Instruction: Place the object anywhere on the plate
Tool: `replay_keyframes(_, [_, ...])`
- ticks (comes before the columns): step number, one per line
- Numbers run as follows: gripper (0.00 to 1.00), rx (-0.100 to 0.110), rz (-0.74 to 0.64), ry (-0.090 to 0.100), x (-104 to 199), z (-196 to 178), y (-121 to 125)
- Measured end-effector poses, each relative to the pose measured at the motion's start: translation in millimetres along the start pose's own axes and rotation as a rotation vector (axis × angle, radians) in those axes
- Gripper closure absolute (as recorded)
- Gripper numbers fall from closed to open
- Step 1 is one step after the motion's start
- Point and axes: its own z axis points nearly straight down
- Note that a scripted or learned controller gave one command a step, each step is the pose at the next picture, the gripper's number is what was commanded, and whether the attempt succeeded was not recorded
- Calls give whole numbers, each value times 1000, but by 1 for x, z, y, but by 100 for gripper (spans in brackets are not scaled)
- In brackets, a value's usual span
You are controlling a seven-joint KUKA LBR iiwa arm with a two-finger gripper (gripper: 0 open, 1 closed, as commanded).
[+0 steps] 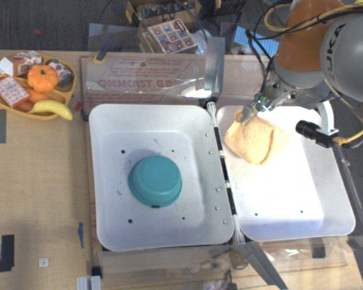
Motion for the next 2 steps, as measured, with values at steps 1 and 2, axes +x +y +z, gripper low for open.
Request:
replay_keyframes(1, [100, 0, 2, 0, -2, -40, 0])
replay_keyframes(2, [100, 1, -398, 2, 52, -41, 26])
